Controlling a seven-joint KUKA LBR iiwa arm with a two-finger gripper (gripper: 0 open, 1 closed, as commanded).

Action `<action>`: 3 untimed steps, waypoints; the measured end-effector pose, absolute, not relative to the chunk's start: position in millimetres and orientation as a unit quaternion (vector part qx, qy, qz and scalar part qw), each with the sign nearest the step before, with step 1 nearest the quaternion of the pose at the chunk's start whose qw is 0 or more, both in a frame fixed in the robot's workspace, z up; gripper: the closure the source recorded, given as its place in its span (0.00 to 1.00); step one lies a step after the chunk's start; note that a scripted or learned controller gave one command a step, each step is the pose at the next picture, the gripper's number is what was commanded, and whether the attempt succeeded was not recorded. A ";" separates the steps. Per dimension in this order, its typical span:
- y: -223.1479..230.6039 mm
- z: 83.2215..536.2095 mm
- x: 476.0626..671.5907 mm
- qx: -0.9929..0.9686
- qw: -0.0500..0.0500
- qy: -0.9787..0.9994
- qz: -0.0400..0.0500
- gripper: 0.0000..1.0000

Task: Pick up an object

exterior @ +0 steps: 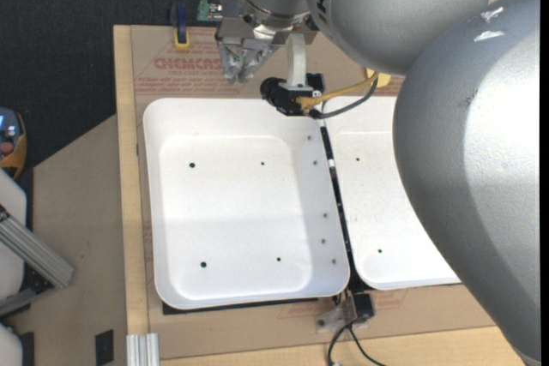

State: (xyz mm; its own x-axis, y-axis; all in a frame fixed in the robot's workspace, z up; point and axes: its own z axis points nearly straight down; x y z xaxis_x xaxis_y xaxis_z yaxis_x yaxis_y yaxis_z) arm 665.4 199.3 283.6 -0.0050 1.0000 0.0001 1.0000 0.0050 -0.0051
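My gripper (244,66) hangs over the cardboard just behind the back rim of the left bin (159,184), pointing down, high above the bench. I see nothing held under it. The left bin's white floor carries a few small dark dots and no loose object that I can make out. The grey arm covers much of the right bin (377,210), so most of its floor is hidden.
Both bins rest on a brown cardboard sheet (129,184). A blue and yellow clamp (180,24) stands at the sheet's back left corner. A black strip (336,193) runs between the bins. A small connector with cables (353,310) sits at the front edge.
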 end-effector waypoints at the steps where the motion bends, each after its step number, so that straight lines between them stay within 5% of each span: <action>1: 148.1 340.1 667.4 -0.709 -0.003 -0.706 -0.003 1.00; 2: 209.9 257.0 665.1 -0.706 0.002 -0.709 0.003 1.00; 3: 141.9 322.5 667.2 -0.709 -0.003 -0.705 -0.002 1.00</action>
